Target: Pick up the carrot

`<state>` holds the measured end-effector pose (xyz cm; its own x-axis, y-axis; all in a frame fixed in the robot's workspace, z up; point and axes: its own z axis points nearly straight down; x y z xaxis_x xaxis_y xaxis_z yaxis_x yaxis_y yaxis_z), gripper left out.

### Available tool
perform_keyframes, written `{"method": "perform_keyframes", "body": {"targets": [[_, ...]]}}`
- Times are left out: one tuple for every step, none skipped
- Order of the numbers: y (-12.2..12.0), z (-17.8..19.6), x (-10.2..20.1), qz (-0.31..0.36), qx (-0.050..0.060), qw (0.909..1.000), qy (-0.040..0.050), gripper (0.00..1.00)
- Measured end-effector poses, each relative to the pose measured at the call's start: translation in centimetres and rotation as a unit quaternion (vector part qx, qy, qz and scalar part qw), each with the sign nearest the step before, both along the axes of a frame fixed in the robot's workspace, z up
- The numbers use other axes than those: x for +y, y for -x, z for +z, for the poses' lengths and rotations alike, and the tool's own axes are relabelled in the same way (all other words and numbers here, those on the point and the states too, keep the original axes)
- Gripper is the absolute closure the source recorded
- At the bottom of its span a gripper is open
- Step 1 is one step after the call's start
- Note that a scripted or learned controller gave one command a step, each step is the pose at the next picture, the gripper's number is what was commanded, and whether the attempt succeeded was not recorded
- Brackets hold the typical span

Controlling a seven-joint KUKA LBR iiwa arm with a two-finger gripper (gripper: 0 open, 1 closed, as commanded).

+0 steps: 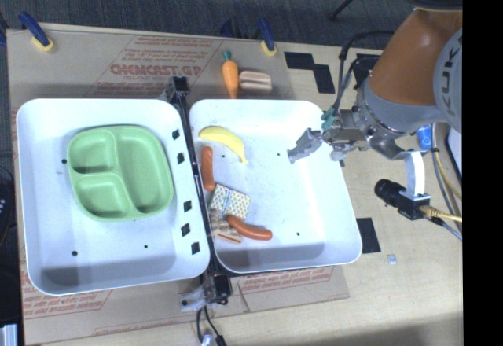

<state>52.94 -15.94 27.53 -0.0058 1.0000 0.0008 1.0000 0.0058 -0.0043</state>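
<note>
The bench [393, 289] is the biggest thing here, tan, with a printed cardboard sheet [149, 61] spread over most of it. On the sheet sit two white bins side by side, clipped together along the middle by black clamps.

The arm [416, 53] comes in from the right, its orange band bulging above the grey wrist, cables trailing off beside it. It leans over the right rim of the right bin.

The left bin [47, 242] holds a green tray [119, 171] with three sections. The right bin [314, 211] holds the small stuff, crowded towards its left side: a banana [223, 140] near the top, a sausage [207, 168] lying lengthwise just below it, a checked packet [229, 201] under that, a second sausage [251, 230] slanting across the bottom, and some thin sticks [223, 231] beside it.

The gripper [302, 149] hangs over the right part of the right bin, above bare white floor. Nothing sits between its fingers, but I cannot tell from here whether they are spread or closed.

The carrot [229, 79] lies outside both bins, on the cardboard just behind the right bin's back rim, leaf end pointing away. A brown-and-cream block [255, 82] rests just to its right. The carrot is well apart from the gripper.

Blue clips [36, 30] pin the cardboard's back edge.
</note>
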Motion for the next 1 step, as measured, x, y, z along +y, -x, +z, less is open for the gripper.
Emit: {"method": "perform_keyframes", "body": {"targets": [[-6.42, -4.19, -2.95, -0.108, -0.001, 0.9941, 0.001, 0.0]]}}
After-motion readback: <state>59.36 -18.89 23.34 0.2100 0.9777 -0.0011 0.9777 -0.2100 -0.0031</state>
